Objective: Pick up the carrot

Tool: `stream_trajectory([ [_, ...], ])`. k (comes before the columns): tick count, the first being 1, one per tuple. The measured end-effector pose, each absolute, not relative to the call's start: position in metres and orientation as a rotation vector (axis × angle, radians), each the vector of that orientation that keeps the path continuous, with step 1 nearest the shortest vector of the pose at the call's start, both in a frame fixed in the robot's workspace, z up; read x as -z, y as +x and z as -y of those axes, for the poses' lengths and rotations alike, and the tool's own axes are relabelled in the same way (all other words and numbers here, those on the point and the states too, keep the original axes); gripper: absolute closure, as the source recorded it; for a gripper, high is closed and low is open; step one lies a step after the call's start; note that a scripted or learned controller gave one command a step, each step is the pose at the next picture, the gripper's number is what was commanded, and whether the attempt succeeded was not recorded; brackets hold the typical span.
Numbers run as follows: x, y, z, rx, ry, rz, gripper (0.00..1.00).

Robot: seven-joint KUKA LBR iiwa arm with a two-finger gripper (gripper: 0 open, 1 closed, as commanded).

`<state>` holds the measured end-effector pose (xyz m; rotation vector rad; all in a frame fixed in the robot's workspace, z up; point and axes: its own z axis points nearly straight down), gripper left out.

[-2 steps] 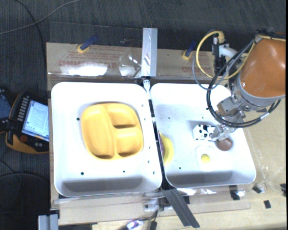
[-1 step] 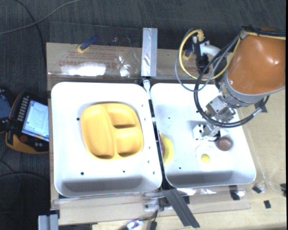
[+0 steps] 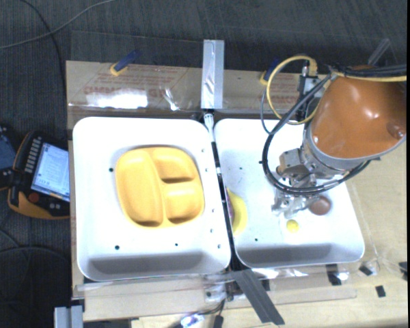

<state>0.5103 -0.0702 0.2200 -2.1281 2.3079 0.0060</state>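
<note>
The arm (image 3: 359, 118) reaches in from the right of the frame and hangs over the right bin (image 3: 342, 248), with the hand (image 3: 295, 203) low in the right half of that bin, just under the orange band. How the hand is set I cannot tell, because the wrist and the black cables (image 3: 277, 135) cover much of it from above. Around the hand lie three small things: a reddish-brown object (image 3: 320, 206) just beside it on the right, a small yellow piece (image 3: 292, 225) just below it, and a larger yellow shape (image 3: 236, 210) against the left wall of the same bin, near the divider. None of these I can name as the carrot with confidence (the brown one is the most probable by color, but it looks rounded and is too small to be sure). The left bin (image 3: 96, 238) carries a yellow tray (image 3: 160, 186) with compartments, and nothing in it looks like a carrot. I judge the step in hand to be the approach or the descent to a grasp, with nothing visibly between the fingers. The next move calls for centering the hand over the brown object, since it now sits to one side, and then closing on it before lifting.
</note>
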Motion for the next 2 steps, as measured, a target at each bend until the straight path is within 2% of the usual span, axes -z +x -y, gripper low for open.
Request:
stream_trajectory([
  [1, -0.1676, 0.4833, 0.1466, -0.007, -2.517, -1.881, 1.00],
  [2, -0.1676, 0.4834, 0.1465, -0.008, -2.515, -1.882, 0.00],
])
